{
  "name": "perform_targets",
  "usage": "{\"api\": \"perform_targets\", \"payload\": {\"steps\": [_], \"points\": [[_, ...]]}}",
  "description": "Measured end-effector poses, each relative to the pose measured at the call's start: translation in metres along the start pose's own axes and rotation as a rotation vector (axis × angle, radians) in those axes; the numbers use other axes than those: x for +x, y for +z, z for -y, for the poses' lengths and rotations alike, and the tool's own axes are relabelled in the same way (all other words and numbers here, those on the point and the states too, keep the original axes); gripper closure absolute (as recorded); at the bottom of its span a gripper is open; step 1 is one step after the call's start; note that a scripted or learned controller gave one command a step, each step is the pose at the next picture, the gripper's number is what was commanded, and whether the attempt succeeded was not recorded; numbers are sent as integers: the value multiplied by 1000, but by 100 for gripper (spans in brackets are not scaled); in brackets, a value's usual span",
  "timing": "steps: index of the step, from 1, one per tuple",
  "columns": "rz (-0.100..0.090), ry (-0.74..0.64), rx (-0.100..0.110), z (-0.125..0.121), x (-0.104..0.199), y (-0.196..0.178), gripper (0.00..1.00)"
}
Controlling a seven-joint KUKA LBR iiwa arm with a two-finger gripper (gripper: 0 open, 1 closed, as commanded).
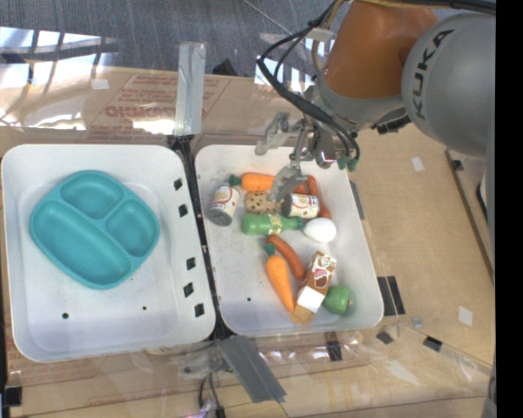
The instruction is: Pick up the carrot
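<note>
Camera view: gripper (287, 184) down in right bin (359, 233), near its far wall, over the clutter; finger state unreadable. Grey arm (436, 68) slanting in from right, orange band above wrist. Carrot (280, 283) smooth orange taper, lying flat toward bin's near wall, untouched.

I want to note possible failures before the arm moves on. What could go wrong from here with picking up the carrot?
1. The right bin holds more than one carrot-like thing: an orange one near the top, another carrot lower down. The gripper may go for a different one than intended.
2. The gripper sits in a tight cluster, beside a small can and a green bottle. It could grab or push those instead.
</note>
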State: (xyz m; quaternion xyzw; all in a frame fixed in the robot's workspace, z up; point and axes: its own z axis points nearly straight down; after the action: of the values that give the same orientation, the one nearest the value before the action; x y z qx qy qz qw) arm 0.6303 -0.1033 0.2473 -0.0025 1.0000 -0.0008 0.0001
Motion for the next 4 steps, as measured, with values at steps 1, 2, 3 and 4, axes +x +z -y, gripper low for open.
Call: {"api": "perform_targets", "payload": {"steps": [1, 2, 3, 4], "points": [[-12, 107, -4, 12, 68, 147, 0], [-3, 377, -2, 16, 117, 156, 0], [-3, 369, -2, 15, 116, 146, 100], [5, 54, -2, -39, 146, 51, 100]]}}
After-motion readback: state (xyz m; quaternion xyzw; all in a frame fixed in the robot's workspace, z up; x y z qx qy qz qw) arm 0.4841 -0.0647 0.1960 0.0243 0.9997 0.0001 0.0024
